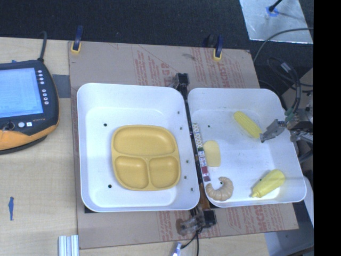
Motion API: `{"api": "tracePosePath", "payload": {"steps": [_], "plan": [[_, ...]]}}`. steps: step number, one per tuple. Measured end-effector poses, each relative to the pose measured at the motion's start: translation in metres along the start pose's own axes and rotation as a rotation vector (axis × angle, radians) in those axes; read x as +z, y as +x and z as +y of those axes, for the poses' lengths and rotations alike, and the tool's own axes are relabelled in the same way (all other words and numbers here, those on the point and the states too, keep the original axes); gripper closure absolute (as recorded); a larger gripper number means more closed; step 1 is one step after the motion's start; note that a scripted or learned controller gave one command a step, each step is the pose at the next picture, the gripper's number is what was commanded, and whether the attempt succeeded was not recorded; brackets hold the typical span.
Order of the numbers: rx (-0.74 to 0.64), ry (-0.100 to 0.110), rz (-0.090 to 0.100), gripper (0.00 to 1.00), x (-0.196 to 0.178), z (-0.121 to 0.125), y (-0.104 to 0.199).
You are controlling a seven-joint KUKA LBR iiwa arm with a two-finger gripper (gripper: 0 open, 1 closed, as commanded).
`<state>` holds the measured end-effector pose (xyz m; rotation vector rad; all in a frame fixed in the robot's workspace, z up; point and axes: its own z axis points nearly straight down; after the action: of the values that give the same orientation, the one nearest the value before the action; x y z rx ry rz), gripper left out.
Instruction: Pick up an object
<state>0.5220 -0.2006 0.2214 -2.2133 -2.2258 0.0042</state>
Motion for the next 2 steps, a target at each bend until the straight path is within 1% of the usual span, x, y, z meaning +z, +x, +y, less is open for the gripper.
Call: {"api": "tracePosePath", "payload": {"steps": [1, 2], "plan": [[0.002, -0.002, 0.001, 0.0, 0.024, 0.09, -0.011], [-0.001, 0.003, 0.0, 0.0, 0.131, 0.125, 0.004]]}}
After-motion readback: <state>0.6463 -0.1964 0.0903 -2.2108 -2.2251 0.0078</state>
